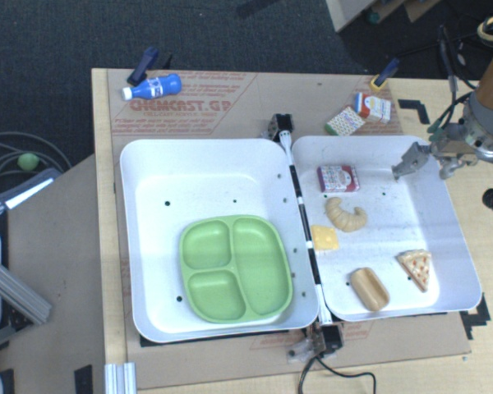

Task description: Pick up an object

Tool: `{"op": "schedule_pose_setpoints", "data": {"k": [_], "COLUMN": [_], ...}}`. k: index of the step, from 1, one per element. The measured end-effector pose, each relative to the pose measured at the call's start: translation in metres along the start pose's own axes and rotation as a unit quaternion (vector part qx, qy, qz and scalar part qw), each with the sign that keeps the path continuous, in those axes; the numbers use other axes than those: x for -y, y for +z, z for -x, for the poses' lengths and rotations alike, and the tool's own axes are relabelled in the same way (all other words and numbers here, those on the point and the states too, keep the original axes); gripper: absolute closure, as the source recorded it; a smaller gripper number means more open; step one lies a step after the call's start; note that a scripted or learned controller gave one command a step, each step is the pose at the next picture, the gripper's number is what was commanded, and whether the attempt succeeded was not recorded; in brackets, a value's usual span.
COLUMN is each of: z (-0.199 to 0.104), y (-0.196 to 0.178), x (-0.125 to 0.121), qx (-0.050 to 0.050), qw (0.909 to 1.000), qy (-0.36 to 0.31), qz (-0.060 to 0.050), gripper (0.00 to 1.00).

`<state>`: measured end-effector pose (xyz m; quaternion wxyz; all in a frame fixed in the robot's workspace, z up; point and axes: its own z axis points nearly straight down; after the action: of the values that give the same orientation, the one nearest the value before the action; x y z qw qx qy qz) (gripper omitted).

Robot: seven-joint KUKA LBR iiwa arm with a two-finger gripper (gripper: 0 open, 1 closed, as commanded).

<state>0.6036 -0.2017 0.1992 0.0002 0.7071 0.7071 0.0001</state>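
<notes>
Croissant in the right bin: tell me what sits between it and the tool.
Nothing visible does. The tool hangs over the right bin's far right part; bare bin floor separates it from the croissant. The red packet lies off that line.

Even, bright overhead light; the two shallow white plastic bins (230, 179) glare slightly, shadows stay soft and short, and the whole scene looks mildly grainy.

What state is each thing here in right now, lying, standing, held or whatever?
green divided plate: lying flat in the left bin, nothing on it.
croissant: lying loose in the right bin.
red and white packet: lying flat, untouched.
yellow cheese piece: resting by the right bin's left edge.
bread roll: lying loose.
pizza slice: lying flat.
pincer: over the right bin's far corner, holding nothing.
blue and white bottle: lying on its side outside the bins.
</notes>
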Motion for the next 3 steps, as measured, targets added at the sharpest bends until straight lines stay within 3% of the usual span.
{"op": "schedule_pose_setpoints", "data": {"k": [1,2,3], "z": [-0.079,-0.107,-0.106], "y": [0.105,0.114,0.104], "x": [-0.017,-0.063,-0.064], "qx": [-0.001,0.000,0.001], "qw": [1.0000,1.0000,1.0000], "qy": [0.000,-0.001,-0.001], "qz": [-0.001,0.000,0.001], "gripper": [0.00,0.00,1.00]}}
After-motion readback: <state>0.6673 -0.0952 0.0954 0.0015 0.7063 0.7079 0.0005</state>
